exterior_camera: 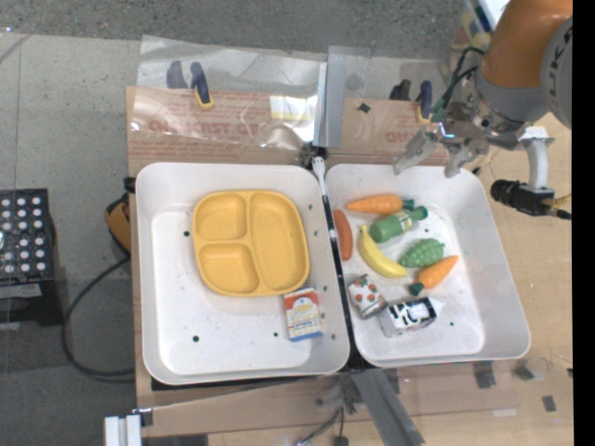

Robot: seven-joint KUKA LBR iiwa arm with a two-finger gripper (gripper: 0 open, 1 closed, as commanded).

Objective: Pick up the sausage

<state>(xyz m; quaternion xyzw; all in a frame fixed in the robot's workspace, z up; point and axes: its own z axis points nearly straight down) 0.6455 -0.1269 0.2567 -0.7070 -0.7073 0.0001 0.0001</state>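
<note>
Camera view: the two-finger gripper (pixel 431 155) hangs over the far edge of the right-hand shallow white bin (pixel 497 291), its two grey fingers (pixel 410 158) spread wide apart with nothing between them. Above it the grey arm with its orange band (pixel 526 35) comes in from the upper right corner.

Just below the gripper, inside the right bin, lies a longer orange plastic carrot (pixel 374 204), and next to that a small green toy bottle (pixel 396 223). Nearer the front sit a yellow plastic banana (pixel 379 256), a knobbly green toy vegetable (pixel 422 251) and a shorter orange carrot (pixel 438 270). The slim reddish-orange toy sausage (pixel 344 234) lies lengthwise against the bin's left wall, well apart from the gripper, just beside the banana. Toward the front rest a small printed carton (pixel 366 295) and a black-and-white packet (pixel 409 315).

The left-hand white bin (pixel 167 342) holds a yellow three-compartment plastic plate (pixel 251 242) and, by its near corner, a small orange-and-white box (pixel 302 313).
</note>
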